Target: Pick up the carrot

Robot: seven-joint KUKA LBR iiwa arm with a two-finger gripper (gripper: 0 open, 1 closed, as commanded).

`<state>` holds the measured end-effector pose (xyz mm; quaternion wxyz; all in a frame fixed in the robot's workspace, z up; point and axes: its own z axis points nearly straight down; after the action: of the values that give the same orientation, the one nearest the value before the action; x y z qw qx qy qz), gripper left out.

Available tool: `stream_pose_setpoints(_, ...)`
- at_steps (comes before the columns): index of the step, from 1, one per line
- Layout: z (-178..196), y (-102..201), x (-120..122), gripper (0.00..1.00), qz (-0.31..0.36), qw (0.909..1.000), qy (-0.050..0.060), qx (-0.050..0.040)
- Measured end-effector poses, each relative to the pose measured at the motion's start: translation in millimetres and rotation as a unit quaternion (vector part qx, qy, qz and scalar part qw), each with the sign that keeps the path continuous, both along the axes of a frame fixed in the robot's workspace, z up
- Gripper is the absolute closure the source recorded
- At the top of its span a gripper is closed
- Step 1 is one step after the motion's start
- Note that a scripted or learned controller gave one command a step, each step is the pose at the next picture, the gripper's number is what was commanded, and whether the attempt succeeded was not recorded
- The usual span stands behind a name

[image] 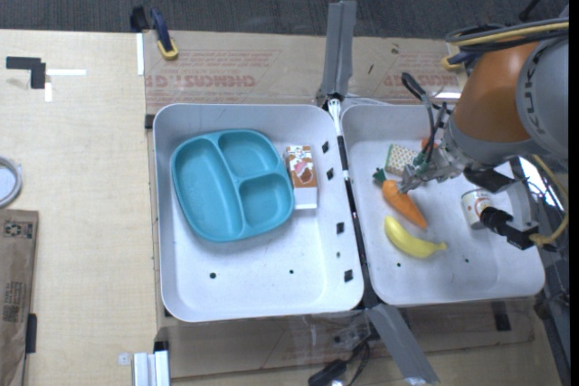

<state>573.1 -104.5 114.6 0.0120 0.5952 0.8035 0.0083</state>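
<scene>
Grey arm w/ orange band hides much of right white bin (507, 280)'s far right; small green-edged packet (396, 160) partly covered by two-finger gripper (414, 176). Fingertips dark, small; can't tell if apart or together. Orange carrot (403, 203) lies mid right bin, top end just beside tips, yellow banana (412, 240) nearer. Blue divided plate (232, 185) in left bin.

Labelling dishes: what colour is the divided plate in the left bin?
Light blue plate, clearest in the camera view.
</scene>
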Motion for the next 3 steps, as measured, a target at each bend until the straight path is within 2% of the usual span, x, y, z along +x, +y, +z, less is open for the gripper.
stream_pose_setpoints(1, 0, -1, 0, 0.00, 0.000, 1.0000, 0.000, -0.0004)
stream_pose_setpoints(2, -11, 2, 8, 0.00, 0.101, 0.9949, 0.001, -0.0045)
stream_pose_setpoints(3, -23, -58, -11, 0.00, 0.025, 0.9996, 0.014, -0.0009)
